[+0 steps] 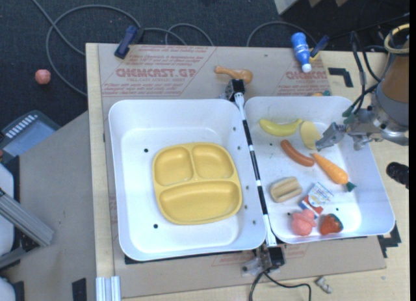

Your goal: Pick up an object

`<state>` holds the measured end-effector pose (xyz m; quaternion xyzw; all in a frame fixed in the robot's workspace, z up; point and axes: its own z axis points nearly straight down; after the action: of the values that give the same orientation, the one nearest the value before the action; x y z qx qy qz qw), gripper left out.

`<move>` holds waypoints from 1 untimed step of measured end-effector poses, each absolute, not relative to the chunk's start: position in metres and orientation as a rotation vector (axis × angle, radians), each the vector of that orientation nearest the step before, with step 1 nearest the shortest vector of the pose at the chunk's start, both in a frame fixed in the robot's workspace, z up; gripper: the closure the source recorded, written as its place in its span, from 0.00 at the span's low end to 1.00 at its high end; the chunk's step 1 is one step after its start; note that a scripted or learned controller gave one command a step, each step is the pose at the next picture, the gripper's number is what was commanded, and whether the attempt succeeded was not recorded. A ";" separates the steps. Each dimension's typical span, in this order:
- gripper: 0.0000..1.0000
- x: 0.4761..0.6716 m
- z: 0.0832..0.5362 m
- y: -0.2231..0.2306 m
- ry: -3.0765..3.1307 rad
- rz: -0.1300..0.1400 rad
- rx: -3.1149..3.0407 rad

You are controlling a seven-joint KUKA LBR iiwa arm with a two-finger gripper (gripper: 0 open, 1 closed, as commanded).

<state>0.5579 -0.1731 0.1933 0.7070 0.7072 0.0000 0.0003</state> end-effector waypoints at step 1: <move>0.00 0.570 0.084 -0.165 2.222 0.000 2.221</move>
<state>0.5702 -0.1647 0.0843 0.7069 0.7073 -0.0002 -0.0003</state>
